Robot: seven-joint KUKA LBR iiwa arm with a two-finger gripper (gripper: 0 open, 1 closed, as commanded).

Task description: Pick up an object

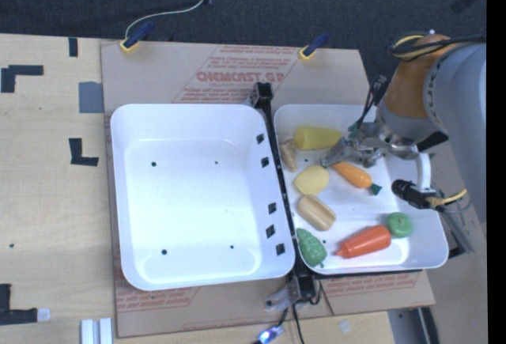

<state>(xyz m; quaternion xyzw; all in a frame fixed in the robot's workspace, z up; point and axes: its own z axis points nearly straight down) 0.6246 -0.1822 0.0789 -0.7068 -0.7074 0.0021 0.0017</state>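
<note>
The right bin (pixel 431 255) holds several toy foods. A yellow block (pixel 316 137) lies at the back, with a small orange carrot (pixel 353 174) just right of a pale yellow lemon-like piece (pixel 312 179). A tan bread roll (pixel 316 213) sits below them, and a green leafy piece (pixel 311 247) lies at the front left. A large orange carrot (pixel 365 242) with a green top (pixel 399 224) rests near the front wall. My gripper (pixel 341 151) hangs low in the bin between the yellow block and the small carrot, close above the carrot's left end.
The left bin (pixel 126 125) stands beside the right one, with a black clip-studded divider (pixel 273 176) between them. A small beige piece (pixel 288 154) lies by the divider. The grey arm (pixel 443 97) covers the right bin's back right corner. Cardboard underlies both bins.
</note>
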